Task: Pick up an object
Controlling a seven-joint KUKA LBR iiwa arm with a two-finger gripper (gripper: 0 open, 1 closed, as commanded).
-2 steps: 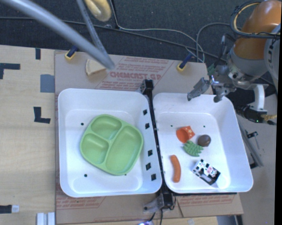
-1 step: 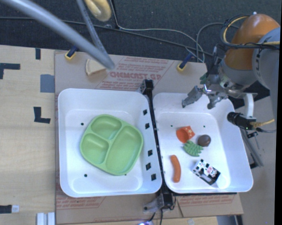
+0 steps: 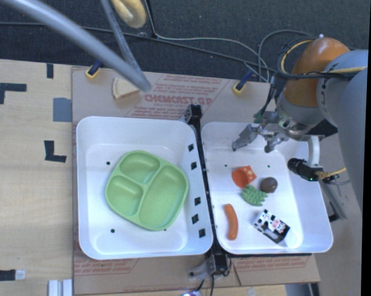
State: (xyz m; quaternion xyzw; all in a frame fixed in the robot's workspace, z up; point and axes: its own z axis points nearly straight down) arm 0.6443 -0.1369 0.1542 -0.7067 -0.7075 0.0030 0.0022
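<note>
Two shallow white bins, smooth matte plastic with rounded corners, sit side by side on a printed cardboard sheet [image 3: 175,98]. A black hinge strip [image 3: 200,175] runs between them.

Left bin [image 3: 90,171]: a pale green tray [image 3: 147,189], glossy, three moulded compartments, rounded outline, lying flat and turned at an angle.

Right bin [image 3: 310,221] holds five small things, all loose on the floor:
- orange-red piece [image 3: 244,175], angular, shiny, near the middle
- dark brown ball [image 3: 268,185], just right of it
- green leaf [image 3: 254,195], ribbed, serrated edge, just below both and about touching the ball
- orange sausage [image 3: 231,221], long, smooth, lying roughly lengthwise toward the front wall
- black-and-white block [image 3: 271,226], boxy, with small coloured specks, at front right; its print is too small to read

Gripper [image 3: 256,142] hangs over the back of the right bin, its two grey fingers spread apart, nothing between them. It is clear of all five things; the orange-red piece lies nearest.

Arm [image 3: 316,70]: grey shell, orange dome, cut off at the right edge. Cables loop behind it.

A blurred grey bar [image 3: 74,37] crosses the upper left, out of focus. A tan wedge [image 3: 124,89] sits on the cardboard beneath it, partly covered.
</note>
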